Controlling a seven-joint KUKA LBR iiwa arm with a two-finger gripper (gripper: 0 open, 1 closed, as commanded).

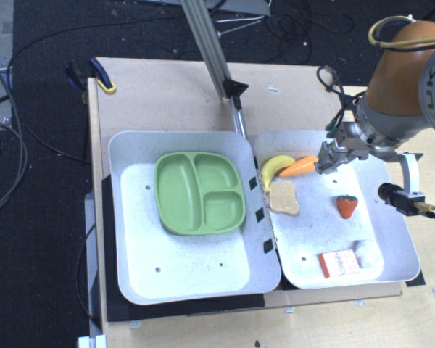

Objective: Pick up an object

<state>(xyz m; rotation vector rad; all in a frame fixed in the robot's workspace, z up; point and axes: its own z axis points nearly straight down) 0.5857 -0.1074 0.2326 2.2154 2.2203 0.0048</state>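
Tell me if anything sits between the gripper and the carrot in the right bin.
Nothing visible does. The gripper is right at the carrot, at its right end. The banana lies on the carrot's far side, and the bread slice lies just below it.

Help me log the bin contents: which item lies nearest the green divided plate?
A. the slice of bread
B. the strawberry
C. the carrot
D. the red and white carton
A: the slice of bread lies at the right bin's left side, closest to the green divided plate; the other three sit farther right.
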